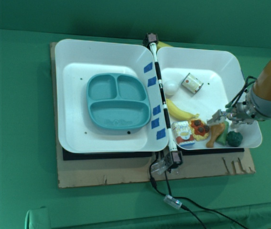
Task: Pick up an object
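While the gripper [220, 117] hangs low over the right bin's [211, 56] near corner, nothing sits between its fingers

Its jaws look slightly spread above the drumstick [215, 135], the likeliest pick, crowded by broccoli [234, 138], a pizza slice [200, 129] and a yoghurt cup [182, 131]; such clutter probably explains the steep approach. Banana [178, 110], egg [170, 86] and can [191, 83] lie apart. Fingertips blur against the toys, and a green piece beside the drumstick is hard to identify

Green bench [25, 128] is carrying a flat cardboard sheet [125, 175]. On it, a dark base [106, 154] is peeking out under two white bins sitting side by side: left bin [68, 104], right bin [221, 61]. Black cable [192, 209] is trailing across the bench near the front edge.
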You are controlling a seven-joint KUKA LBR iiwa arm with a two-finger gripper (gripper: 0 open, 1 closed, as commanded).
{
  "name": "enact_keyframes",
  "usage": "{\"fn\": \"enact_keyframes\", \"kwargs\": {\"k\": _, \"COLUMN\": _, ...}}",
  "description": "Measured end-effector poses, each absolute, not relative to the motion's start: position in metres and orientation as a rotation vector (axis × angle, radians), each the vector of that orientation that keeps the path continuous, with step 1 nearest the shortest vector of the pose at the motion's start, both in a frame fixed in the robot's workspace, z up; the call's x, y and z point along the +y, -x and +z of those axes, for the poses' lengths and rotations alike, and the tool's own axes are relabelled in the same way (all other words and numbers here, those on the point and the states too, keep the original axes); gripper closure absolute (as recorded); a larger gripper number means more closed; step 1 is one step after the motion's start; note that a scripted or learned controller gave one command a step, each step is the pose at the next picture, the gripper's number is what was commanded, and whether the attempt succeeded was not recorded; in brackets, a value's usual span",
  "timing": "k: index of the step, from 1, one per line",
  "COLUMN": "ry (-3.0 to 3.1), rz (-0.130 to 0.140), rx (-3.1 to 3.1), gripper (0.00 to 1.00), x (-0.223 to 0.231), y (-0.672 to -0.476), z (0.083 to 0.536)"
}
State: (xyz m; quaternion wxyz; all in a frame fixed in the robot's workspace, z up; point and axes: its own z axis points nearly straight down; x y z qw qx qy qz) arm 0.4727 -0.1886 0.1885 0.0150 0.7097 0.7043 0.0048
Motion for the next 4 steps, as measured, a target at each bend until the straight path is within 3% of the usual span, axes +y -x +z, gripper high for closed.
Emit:
{"fn": "enact_keyframes", "kwargs": {"k": 1, "ry": -2.207, "rz": 0.022, "rx": 2.169, "gripper": 1.0, "x": -0.193, "y": -0.475, "z": 0.203}}
{"fn": "enact_keyframes", "kwargs": {"k": 2, "ry": -2.207, "rz": 0.022, "rx": 2.169, "gripper": 0.0, "x": -0.193, "y": -0.475, "z": 0.203}}
{"fn": "enact_keyframes", "kwargs": {"k": 3, "ry": -2.216, "rz": 0.009, "rx": 2.196, "gripper": 0.0, "x": -0.154, "y": -0.471, "z": 0.189}}
{"fn": "enact_keyframes", "kwargs": {"k": 4, "ry": -2.212, "rz": 0.016, "rx": 2.194, "gripper": 0.0, "x": -0.107, "y": -0.526, "z": 0.188}}
